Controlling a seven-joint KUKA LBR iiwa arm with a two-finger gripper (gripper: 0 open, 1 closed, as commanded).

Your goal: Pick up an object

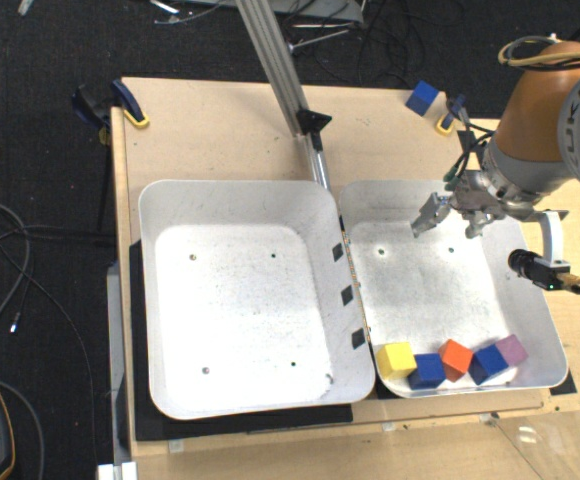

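the desk [220,118] is a light wooden board with dark floor around it, and a black-and-yellow clamp [120,103] grips its far left corner. the left bin [160,268] has a bare speckled floor. a slanted metal pole [275,53] runs down from the top and ends at the seam between the two bins. the right bin [420,278] is bare across its far and middle floor; its near edge holds a row of blocks packed close, some touching. from the left they are a yellow block [396,358], a blue block [427,370], an orange block [457,357], a second blue block [488,363] and a lilac block [511,349] against the near right corner. they are cube-like, with no clear long axis; the orange one sits turned, a corner toward the camera. the tool [452,215] hangs over the far right part of this bin, well apart from the blocks, its fingers spread fairly wide with nothing between them. another blue cube [423,96] lies on the desk beyond the bin
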